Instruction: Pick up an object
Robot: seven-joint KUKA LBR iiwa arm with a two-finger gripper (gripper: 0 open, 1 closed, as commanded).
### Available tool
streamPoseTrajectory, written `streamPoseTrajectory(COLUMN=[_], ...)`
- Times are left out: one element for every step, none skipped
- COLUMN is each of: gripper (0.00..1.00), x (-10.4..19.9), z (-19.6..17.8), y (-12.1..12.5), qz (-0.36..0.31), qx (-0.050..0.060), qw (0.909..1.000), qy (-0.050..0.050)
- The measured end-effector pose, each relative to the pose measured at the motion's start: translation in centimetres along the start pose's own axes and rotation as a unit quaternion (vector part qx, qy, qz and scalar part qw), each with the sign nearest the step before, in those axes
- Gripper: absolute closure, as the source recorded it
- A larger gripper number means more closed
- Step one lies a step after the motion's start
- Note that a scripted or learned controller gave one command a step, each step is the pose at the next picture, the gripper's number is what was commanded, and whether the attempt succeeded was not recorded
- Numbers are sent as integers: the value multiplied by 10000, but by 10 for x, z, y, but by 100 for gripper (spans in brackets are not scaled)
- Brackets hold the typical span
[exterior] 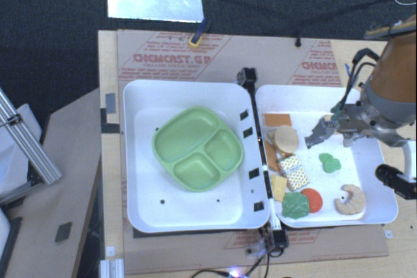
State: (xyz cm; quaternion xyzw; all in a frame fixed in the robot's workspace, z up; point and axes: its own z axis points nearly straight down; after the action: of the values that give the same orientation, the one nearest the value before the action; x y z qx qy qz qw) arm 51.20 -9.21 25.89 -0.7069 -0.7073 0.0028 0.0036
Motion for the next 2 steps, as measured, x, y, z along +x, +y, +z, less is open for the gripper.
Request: streamPoseTrajectory(gripper=[0, 0], x=[0, 5], z=[-5, 54], y=[2, 2], qz=[-13, -3], qx=[-55, -50], qw=[10000, 10000], qy=[-7, -4])
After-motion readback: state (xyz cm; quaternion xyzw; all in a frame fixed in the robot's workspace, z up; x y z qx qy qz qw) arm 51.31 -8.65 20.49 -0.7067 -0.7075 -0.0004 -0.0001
